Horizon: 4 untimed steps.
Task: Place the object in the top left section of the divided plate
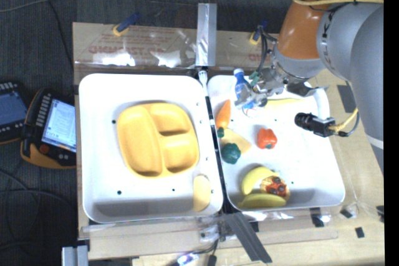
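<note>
A yellow divided plate (156,137) lies in the left bin (100,152), with one long section on its left and two smaller ones on its right. My gripper (248,94) hangs over the top left corner of the right bin (318,162), just above and right of an orange carrot (222,114). Below it in that bin lie a red pepper (267,138), a green piece (230,152) beside a yellow wedge (237,139), and a banana (257,181) with a small red and yellow item (274,185) on it.
A pale yellow piece (201,191) rests in the left bin by its lower right corner, outside the plate. A black fitting (313,123) on the arm hangs over the right bin's right side. A handheld pendant (50,131) lies left of the bench.
</note>
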Each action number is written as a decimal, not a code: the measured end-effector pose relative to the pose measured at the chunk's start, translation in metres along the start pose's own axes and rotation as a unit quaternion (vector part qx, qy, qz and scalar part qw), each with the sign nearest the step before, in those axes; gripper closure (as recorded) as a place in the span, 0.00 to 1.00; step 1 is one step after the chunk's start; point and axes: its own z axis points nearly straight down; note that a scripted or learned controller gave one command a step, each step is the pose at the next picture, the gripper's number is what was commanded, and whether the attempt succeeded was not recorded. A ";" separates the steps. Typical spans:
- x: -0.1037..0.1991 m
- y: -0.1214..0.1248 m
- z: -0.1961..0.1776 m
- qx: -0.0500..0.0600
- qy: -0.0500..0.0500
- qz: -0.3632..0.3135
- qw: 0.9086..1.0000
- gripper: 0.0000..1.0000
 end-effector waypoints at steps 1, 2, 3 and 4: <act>0.065 -0.010 0.000 0.000 0.000 -0.058 0.998 1.00; 0.130 0.022 -0.035 -0.002 0.001 -0.057 0.998 1.00; 0.158 0.069 -0.001 0.001 0.000 -0.036 0.999 1.00; 0.179 0.028 0.023 0.000 0.000 -0.191 0.981 1.00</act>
